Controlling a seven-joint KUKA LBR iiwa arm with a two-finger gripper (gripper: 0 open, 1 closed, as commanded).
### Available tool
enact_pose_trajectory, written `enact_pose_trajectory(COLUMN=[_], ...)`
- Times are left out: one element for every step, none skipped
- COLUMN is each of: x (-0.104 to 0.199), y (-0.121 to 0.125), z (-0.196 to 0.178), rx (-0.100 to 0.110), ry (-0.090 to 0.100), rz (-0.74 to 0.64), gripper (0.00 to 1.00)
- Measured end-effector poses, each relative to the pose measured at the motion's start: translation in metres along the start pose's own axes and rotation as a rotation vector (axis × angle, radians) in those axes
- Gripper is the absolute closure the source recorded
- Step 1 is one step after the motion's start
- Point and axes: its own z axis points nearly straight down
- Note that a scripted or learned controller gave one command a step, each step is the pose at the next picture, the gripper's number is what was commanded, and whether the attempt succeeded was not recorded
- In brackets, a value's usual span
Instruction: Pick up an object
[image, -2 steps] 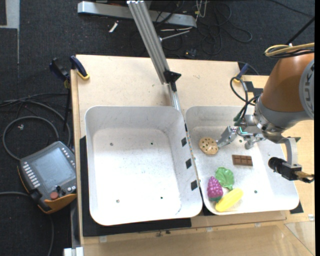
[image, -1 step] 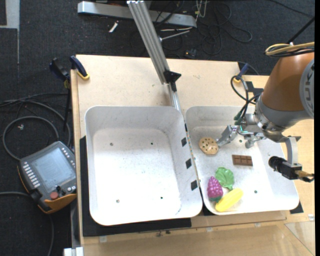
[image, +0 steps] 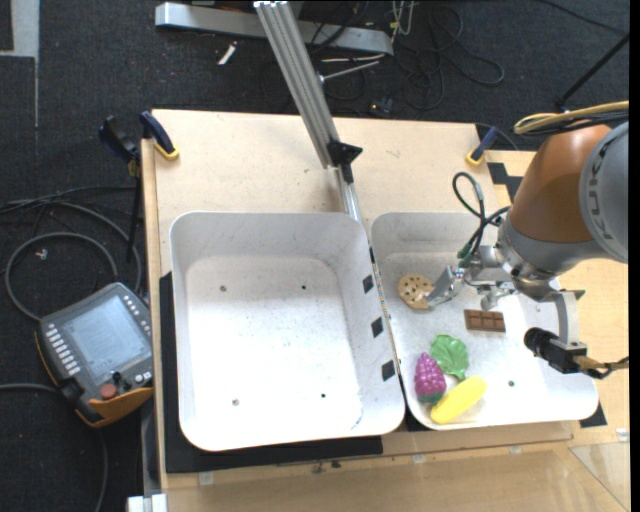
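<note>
The right bin (image: 560, 400) holds a round tan cookie (image: 410, 289), a brown chocolate bar (image: 485, 320), a green leafy piece (image: 451, 352), a purple grape bunch (image: 429, 376) and a yellow piece (image: 459, 399). My gripper (image: 455, 287) hangs low over this bin, just right of the cookie and up-left of the chocolate bar. Its metal tip lies close against the cookie's right edge. I cannot see anything held in it. The grey and orange arm (image: 560, 200) covers the bin's upper right part.
The left bin (image: 190, 250) sits beside the right one, sharing a middle wall with black tabs (image: 378, 325). A slanted metal pole (image: 305, 90) reaches down to the bins' top edge. A teach pendant (image: 95, 345) lies off the bench at left.
</note>
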Motion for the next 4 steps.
enact_pose_trajectory(x=[-0.003, -0.002, -0.002, 0.004], y=[-0.006, -0.006, -0.005, -0.004], z=[0.045, 0.072, 0.061, 0.017], rx=[0.001, -0.004, -0.007, -0.009], ry=[0.001, 0.000, 0.000, -0.001], rz=[0.000, 0.000, 0.000, -0.004], gripper=[0.00, 0.00, 1.00, 1.00])
